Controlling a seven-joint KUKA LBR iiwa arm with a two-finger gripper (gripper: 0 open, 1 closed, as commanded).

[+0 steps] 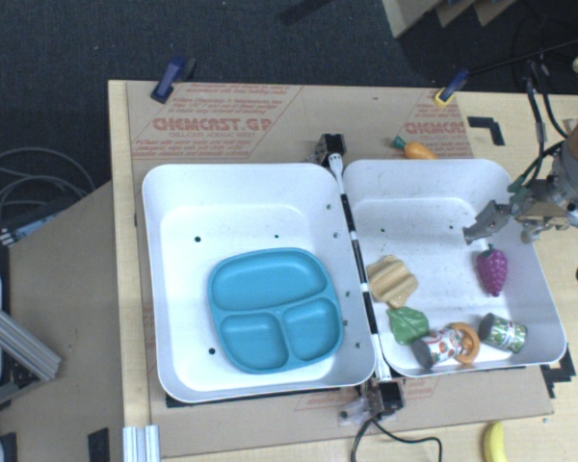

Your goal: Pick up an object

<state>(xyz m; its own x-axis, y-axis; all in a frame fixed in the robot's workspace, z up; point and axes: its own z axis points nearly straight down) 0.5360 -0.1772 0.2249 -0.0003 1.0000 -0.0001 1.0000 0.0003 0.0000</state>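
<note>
Can (502, 334) crosswise; grapes (493, 270) upright (lengthwise)

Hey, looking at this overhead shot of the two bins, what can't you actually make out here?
- Claw: small and dark in the camera view, so its grip state is unreadable.
- Arm: cut off by the right edge.
- Yellow object on the bench: cut by the bottom edge.
- Small can label: too small to read.
- Red-and-white item in the right bin: jumbled against neighbours, identity unclear.
</note>
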